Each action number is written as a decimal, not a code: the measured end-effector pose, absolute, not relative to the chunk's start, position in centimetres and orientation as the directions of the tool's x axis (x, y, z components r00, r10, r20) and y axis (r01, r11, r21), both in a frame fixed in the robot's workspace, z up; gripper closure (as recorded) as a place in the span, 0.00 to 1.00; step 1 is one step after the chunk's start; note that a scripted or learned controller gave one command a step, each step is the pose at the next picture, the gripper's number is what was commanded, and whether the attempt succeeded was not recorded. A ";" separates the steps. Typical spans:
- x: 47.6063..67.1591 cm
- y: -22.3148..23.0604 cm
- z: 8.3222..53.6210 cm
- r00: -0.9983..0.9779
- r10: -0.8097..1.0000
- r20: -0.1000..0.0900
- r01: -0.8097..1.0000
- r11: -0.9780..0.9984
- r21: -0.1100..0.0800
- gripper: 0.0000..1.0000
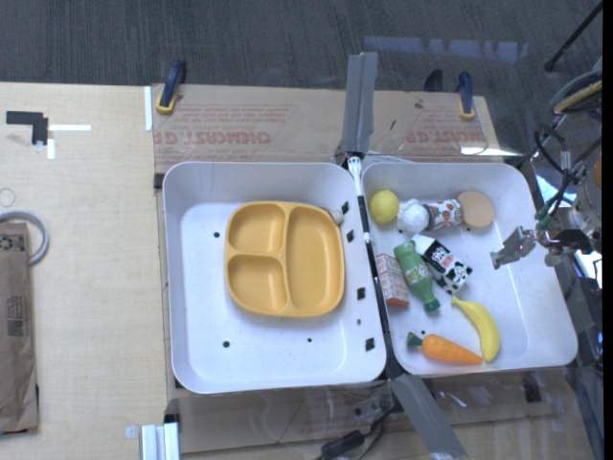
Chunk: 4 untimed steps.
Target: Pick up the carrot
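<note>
We see the carrot (pixel 448 350) at the right bin's (pixel 536 353) near edge, a banana (pixel 480 327) touching it; our gripper (pixel 512 247) hovers apart, fingers spread, holding nothing.

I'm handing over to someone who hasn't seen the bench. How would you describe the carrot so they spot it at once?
Look in the right-hand white bin, along its near edge. The carrot lies there on its side beside the banana: orange and tapered, with a small green top, where the banana is yellow and curved.

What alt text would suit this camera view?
An orange carrot lies at the near edge of the right bin, beside a banana, with the gripper poised above the bin's right side. The left bin holds a yellow divided plate.
</note>
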State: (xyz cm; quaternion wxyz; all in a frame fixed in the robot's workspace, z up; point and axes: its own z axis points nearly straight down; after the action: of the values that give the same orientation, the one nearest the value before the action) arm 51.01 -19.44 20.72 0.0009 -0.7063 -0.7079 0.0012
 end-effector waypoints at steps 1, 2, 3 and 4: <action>48.8 -22.3 33.3 0.218 0.976 -0.002 0.976 -0.218 -0.002 0.00; 48.9 -21.5 43.6 0.146 0.989 -0.002 0.989 -0.146 -0.002 0.00; 47.9 -21.6 44.1 -0.022 1.000 -0.002 1.000 0.022 -0.003 0.00; 47.9 -22.2 44.0 -0.319 0.948 0.000 0.948 0.319 -0.003 0.00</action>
State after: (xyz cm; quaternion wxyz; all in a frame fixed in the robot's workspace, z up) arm 47.88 -22.24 44.04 0.0008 -0.5837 -0.8120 0.0015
